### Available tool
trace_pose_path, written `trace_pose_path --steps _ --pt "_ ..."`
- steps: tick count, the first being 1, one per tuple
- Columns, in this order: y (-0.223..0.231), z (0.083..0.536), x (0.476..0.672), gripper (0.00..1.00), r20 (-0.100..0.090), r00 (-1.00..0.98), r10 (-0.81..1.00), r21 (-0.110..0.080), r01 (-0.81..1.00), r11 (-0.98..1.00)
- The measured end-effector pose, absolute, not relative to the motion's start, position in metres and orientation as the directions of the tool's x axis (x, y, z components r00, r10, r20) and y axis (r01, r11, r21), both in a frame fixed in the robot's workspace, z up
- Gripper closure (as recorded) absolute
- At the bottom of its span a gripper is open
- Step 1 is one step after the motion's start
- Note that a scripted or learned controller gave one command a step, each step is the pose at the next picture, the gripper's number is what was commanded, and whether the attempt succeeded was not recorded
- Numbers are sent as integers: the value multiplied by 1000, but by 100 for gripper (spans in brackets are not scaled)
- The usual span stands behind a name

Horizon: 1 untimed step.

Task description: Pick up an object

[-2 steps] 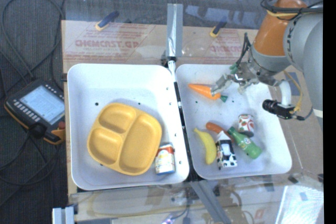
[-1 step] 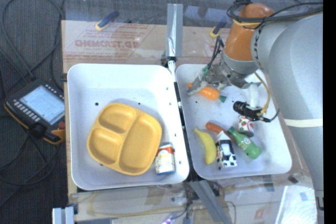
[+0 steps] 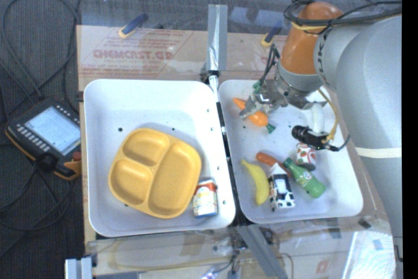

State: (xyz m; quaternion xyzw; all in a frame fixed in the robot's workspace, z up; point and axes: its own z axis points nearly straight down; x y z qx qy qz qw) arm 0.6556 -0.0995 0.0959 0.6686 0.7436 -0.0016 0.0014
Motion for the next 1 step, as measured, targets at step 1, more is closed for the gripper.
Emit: trace_pose_path --steps 1 --pt "-31 182 653 100 1 -152 988 -3 988 152"
